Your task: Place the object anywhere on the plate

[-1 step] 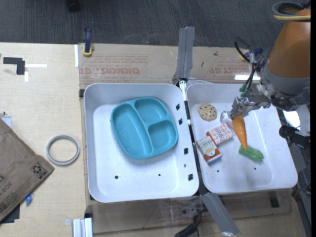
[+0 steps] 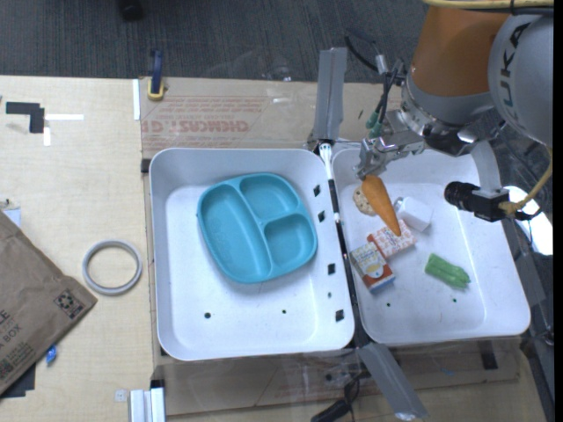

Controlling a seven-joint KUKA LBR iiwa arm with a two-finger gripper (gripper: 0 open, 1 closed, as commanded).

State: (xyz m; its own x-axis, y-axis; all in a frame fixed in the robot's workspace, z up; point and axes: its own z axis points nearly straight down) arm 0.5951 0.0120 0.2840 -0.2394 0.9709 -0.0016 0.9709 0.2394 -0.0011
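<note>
Dark grey carpet runs along the top, and below it I see a light wood bench (image 2: 70, 200) with a cardboard sheet (image 2: 220, 117) lying behind the bins. The grey arm (image 2: 493, 42) with its orange band comes in from the upper right and takes up that corner.

The left bin (image 2: 176, 323) is white and shallow. The blue plate (image 2: 257, 227) sits in it, three compartments, tilted a bit, nothing on it. The right bin (image 2: 493, 315) touches the left one along a shared edge.

A brown cardboard box (image 2: 31, 301) pokes in at lower left. A roll of tape (image 2: 112, 265) lies on the bench, left of the left bin.

The gripper (image 2: 376, 167) hangs over the upper left part of the right bin, fingers pointing down. The carrot (image 2: 381, 202) has its top end right at the fingertips and its tip slants down to the right. From here the fingers look closed on that top end, so I read it as gripped, though the contact is small in the view. The carrot is over the right bin, well apart from the plate.

Around it: a tan cookie-like piece (image 2: 361, 200) just left of the carrot, a small white block (image 2: 415, 214) to its right, a red and white carton (image 2: 382, 255) below it, and a green piece (image 2: 447, 271) further right.
</note>
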